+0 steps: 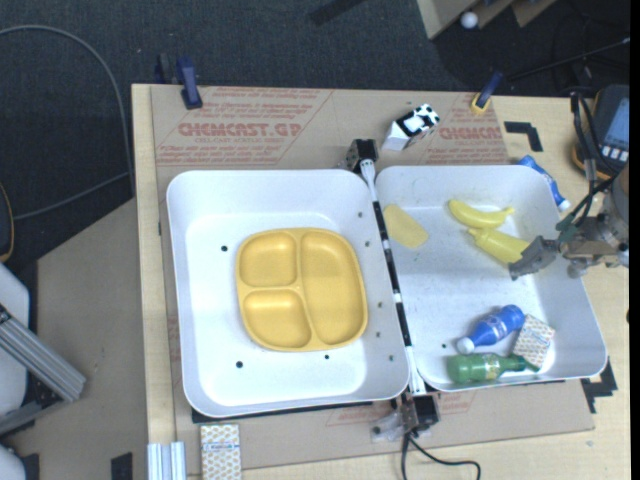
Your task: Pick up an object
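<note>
Reaching toward the yellow piece (497, 245) in the right bin (590, 318).
Gripper (527, 260) state I cannot tell; it may slip off the banana (478, 213) beside.

I'm looking at a lab test cell: two white bins (200, 268) clamped to a paper-masked counter (250, 128), loose cables (80, 48) over dark carpet (60, 118), aluminium framing (35, 358) beside it.
</note>
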`<control>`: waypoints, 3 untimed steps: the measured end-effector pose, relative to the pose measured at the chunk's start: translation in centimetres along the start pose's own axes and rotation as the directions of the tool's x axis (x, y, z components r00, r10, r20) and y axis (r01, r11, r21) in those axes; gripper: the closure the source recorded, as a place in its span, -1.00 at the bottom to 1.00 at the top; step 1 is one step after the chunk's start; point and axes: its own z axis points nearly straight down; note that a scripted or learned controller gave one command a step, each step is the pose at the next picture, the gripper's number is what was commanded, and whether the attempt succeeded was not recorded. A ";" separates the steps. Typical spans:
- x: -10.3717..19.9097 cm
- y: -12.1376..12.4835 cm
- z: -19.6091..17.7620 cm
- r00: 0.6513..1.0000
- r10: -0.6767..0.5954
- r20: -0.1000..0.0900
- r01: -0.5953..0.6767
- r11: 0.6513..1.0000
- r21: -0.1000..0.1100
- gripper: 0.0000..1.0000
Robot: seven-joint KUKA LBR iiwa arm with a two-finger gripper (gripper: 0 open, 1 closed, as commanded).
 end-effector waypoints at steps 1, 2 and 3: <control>0.8 9.2 5.2 1.000 -0.001 0.000 0.001 1.000 -0.001 -1.00; -2.3 10.4 13.2 1.000 0.001 -0.001 -0.001 1.000 0.003 -1.00; -2.4 10.5 12.1 1.000 0.000 0.001 0.000 1.000 0.000 1.00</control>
